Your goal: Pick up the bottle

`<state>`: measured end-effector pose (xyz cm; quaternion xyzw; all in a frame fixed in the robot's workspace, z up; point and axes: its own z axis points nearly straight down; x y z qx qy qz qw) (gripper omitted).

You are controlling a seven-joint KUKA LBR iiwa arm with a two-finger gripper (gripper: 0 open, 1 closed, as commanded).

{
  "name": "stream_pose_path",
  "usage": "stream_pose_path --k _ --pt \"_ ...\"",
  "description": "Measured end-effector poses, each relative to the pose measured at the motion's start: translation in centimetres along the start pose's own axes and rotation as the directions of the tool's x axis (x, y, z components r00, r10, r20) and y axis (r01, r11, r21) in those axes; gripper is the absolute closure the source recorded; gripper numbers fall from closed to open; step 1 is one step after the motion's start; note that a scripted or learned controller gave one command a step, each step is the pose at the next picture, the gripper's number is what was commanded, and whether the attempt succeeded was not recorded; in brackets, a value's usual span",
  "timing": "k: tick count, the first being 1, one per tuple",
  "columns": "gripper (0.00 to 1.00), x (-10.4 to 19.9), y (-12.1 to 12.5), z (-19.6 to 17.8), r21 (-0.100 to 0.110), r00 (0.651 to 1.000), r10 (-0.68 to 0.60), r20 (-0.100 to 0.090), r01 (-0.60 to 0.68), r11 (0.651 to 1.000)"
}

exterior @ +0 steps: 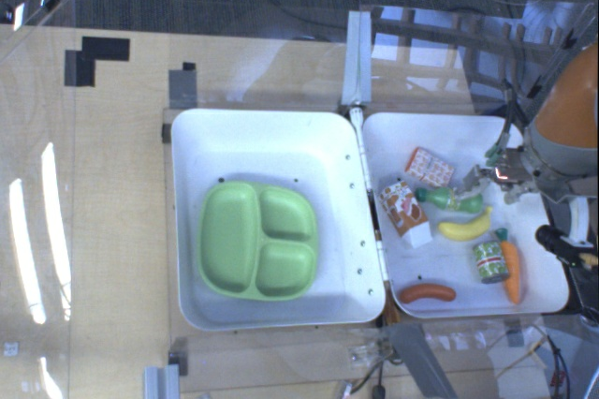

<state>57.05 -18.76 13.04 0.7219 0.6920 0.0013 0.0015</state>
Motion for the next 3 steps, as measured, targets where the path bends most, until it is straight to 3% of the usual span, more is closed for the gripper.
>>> stream_pose_path --k 1,2,3 --pt "0.0 0.3 4.1 3.7 -0.015 0.999 -0.043 0.004 0.043 0.999" --pt "1.0 0.5 4.1 2.9 -0.013 0.999 -0.048 0.003 0.048 0.999" --pt "1.0 7.5 5.4 -6.5 -0.003 0.922 0.388 -0.001 -0.388 0.922"
